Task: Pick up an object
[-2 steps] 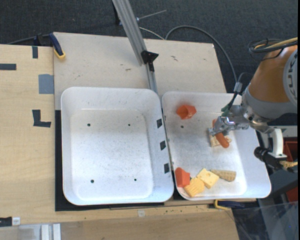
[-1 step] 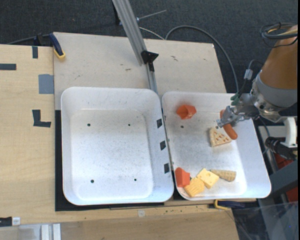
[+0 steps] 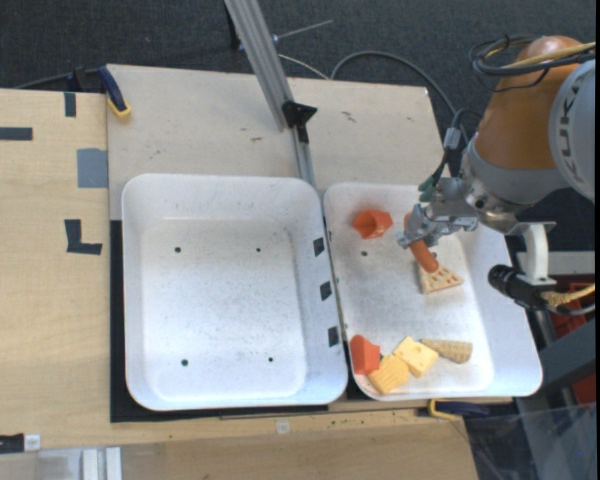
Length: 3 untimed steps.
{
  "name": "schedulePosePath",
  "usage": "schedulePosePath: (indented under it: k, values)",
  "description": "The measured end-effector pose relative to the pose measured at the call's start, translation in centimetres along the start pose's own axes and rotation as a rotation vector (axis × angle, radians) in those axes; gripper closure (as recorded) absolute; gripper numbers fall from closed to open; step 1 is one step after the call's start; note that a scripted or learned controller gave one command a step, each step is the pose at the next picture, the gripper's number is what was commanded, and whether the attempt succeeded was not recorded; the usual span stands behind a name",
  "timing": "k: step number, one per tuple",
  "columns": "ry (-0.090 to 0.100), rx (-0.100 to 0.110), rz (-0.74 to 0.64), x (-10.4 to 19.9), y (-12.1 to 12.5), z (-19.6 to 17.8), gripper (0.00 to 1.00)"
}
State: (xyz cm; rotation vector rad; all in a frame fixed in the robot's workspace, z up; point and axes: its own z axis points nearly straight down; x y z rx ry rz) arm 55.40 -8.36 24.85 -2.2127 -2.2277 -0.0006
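Note:
My gripper (image 3: 421,232) is down inside the right bin (image 3: 500,363), near its back right part. Directly below it in the view lies a small orange stick-shaped piece (image 3: 426,258), whose upper end meets the gripper's tip. A tan wedge (image 3: 442,281) touches the stick's lower end. An orange chunk (image 3: 372,223) sits to the gripper's left, apart from it.
At the right bin's front lie a red-orange piece (image 3: 364,352), a yellow block (image 3: 413,355), an orange block (image 3: 388,375) and a tan cone (image 3: 451,349). The left bin (image 3: 140,268) stands alongside. A grey metal post (image 3: 265,53) slants above the bins' divide.

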Motion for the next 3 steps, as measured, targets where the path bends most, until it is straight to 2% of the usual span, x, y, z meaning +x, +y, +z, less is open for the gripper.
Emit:
schedulePosePath:
  k: [1,2,3]
  values:
    - [-0.001,0.001,0.001,4.7,1.7,1.2,1.0]
    - [0.0,-0.001,0.0,9.5,5.2,1.2,1.0]
    - [0.0,-0.001,0.0,14.3,7.0,0.6,1.0]
